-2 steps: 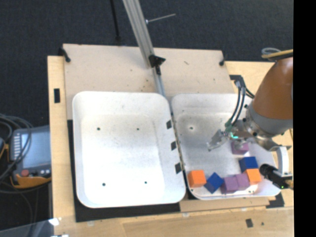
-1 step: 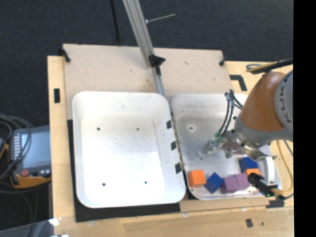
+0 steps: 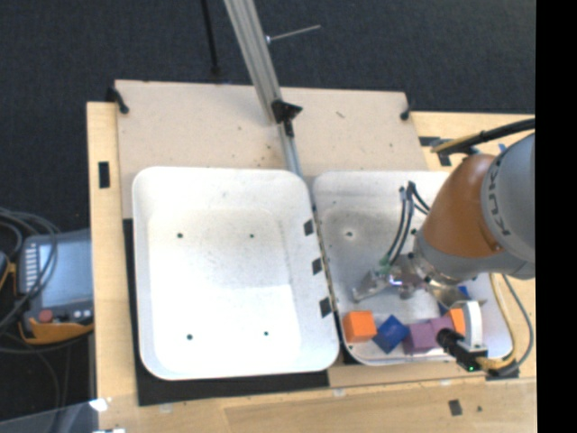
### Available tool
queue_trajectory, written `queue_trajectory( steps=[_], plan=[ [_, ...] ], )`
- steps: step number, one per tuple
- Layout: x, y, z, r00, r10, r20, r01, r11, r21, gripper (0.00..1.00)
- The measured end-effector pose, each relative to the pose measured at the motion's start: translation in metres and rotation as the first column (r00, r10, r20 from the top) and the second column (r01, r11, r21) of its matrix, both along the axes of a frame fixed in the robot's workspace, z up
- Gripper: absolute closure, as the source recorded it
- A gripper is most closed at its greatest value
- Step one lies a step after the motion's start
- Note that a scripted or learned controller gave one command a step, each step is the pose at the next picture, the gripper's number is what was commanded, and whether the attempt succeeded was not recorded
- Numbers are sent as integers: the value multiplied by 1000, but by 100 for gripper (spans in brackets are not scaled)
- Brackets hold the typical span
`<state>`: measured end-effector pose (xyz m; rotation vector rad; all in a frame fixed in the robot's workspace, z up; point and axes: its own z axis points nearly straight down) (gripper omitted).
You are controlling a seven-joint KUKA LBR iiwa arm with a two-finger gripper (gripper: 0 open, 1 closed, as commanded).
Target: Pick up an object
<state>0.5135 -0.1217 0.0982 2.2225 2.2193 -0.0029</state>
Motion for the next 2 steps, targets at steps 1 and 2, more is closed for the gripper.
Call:
queue_trajectory(
  steps=[1,2],
  plan=[
    [2,0,13,1000,-7,7,7,1000,1,100],
    [6,-1,56,1000,4,7,-4,1000,0,100]
  ],
)
